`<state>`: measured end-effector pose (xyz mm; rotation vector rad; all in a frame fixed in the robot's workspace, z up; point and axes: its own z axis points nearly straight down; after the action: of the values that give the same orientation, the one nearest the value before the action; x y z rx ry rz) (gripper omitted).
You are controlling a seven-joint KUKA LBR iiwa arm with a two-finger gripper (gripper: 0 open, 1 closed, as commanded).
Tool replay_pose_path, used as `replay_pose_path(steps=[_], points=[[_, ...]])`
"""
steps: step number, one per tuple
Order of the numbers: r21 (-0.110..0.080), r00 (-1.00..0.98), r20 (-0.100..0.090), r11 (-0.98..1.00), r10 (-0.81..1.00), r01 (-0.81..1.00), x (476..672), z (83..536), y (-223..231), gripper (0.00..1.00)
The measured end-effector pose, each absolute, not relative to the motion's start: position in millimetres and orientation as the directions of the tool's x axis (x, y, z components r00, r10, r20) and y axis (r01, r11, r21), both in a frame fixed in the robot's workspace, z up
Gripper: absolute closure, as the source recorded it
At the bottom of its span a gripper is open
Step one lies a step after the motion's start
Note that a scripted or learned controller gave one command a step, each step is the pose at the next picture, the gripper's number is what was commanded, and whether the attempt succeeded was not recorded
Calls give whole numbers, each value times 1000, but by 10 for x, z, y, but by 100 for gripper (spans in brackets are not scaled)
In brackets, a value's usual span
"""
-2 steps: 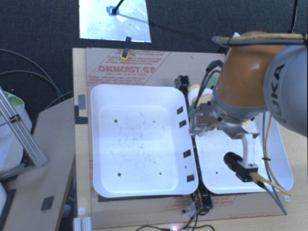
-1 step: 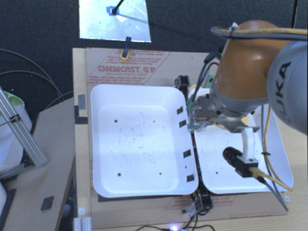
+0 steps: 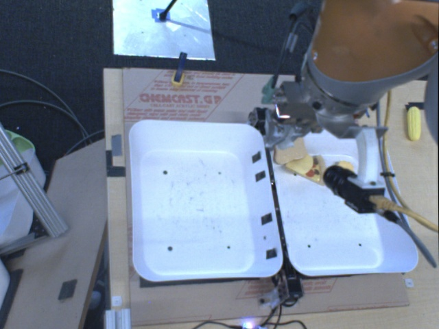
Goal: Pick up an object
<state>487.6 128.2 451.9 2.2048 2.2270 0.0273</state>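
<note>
Dark carpet surrounds the brown worktop [image 3: 206, 91], its cardboard printed "CHEMCAST GP" in red. Metallic tool [image 3: 288, 132], grip unreadable from here, hangs over tan and yellow soft-looking objects [image 3: 302, 162] in the smooth right-hand white bin [image 3: 343, 252].

The grey arm [image 3: 357, 60] with its orange band reaches in from the right and hangs low over the far left corner of the right bin [image 3: 343, 242], its gripper [image 3: 285, 132] just above a small heap of tan and yellow objects [image 3: 305, 164] lying there. The left bin [image 3: 199, 197] sits alongside, the two touching along a seam with dark clips [image 3: 264, 197]. Both rest on a board [image 3: 182, 94] printed with red lettering.
</note>
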Motion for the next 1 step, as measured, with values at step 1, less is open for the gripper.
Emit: replay_pose_path(steps=[1], points=[[0,0,0,0,1000,1000,4868,4008,1187,100]])
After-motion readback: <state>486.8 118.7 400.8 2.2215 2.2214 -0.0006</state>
